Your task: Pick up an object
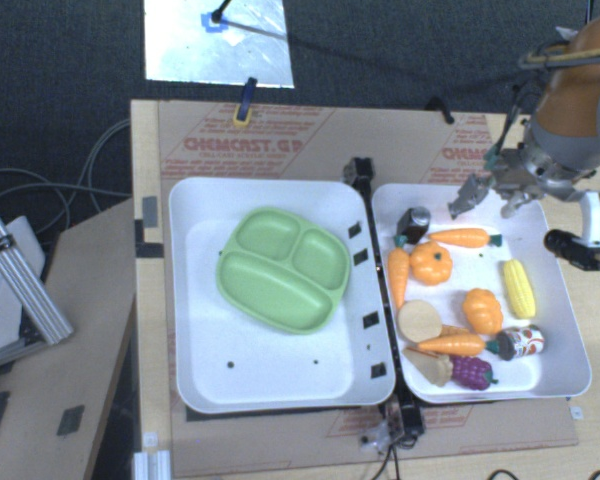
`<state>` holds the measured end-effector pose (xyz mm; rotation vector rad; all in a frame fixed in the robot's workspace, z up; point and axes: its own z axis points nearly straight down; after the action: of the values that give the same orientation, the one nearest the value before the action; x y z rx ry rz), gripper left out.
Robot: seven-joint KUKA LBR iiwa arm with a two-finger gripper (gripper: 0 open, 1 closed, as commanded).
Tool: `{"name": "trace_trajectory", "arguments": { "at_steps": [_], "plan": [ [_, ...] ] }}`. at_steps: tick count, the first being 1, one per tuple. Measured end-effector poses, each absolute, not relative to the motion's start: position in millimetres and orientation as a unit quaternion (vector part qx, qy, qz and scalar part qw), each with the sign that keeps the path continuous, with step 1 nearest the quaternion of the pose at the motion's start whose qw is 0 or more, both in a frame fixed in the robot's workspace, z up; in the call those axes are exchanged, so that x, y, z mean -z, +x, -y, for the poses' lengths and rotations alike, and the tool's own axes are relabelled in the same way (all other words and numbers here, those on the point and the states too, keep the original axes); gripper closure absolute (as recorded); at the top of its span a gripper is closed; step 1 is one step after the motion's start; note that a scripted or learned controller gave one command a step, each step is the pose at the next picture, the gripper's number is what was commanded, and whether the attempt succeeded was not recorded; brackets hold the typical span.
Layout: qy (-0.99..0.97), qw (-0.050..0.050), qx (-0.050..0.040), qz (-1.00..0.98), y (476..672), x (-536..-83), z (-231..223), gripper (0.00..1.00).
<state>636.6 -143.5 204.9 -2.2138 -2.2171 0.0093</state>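
Note:
My gripper [489, 200] hangs over the far edge of the right bin [570, 368], its two fingers spread open with nothing between them. Just below it lie a carrot [460, 237] and a dark can [413, 222]. Closer to the front sit a small pumpkin [431, 264], a yellow corn cob [519, 287], an orange pepper [482, 310], a round tan disc [419, 320], a second carrot [450, 345], a small bottle [521, 343] and purple grapes [472, 372]. A third carrot [397, 278] lies along the bin's left wall.
The left bin [205, 368] holds a green divided plate [280, 268]. A black divider with clips [373, 288] runs between the bins. The grey and orange arm [575, 108] comes in from the upper right. A metal frame [20, 278] stands at the far left.

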Motion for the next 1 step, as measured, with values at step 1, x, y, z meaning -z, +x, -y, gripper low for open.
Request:
{"name": "trace_trajectory", "arguments": {
  "at_steps": [1],
  "plan": [
    [-0.706,-0.001,0.0006,0.708,639.4,-212.2,143.2,0.00]
  ]
}}
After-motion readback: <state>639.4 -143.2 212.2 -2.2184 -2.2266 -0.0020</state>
